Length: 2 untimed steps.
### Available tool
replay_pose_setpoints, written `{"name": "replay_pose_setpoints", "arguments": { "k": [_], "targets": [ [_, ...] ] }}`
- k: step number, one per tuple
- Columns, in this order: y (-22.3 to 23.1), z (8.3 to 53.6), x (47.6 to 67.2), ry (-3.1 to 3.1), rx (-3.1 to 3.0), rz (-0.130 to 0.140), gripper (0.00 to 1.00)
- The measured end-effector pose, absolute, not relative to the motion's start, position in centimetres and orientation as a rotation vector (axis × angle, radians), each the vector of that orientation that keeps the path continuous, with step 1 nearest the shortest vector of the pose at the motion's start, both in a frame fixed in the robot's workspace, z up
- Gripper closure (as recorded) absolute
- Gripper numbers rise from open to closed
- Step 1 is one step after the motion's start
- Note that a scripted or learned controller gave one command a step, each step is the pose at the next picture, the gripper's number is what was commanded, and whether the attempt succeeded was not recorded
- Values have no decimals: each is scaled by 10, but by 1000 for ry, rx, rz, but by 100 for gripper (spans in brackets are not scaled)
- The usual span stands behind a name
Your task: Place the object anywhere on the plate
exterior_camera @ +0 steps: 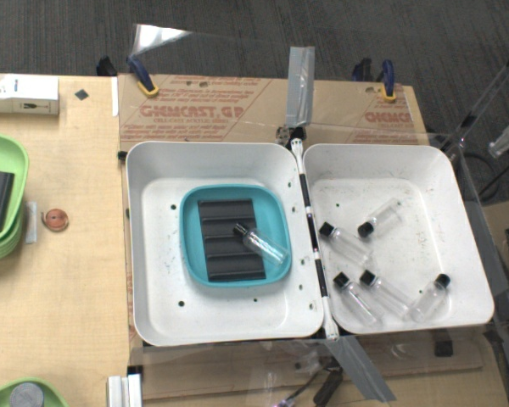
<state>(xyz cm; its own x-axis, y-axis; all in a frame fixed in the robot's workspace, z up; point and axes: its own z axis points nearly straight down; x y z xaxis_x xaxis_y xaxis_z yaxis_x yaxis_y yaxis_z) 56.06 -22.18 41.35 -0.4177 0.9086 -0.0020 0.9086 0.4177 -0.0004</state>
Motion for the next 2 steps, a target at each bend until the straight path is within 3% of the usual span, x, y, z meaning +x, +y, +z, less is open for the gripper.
{"name": "replay_pose_setpoints", "arguments": {
  "k": [2],
  "targets": [
    [-222, 414, 561, 2644, 1694, -2, 0]
  ]
}}
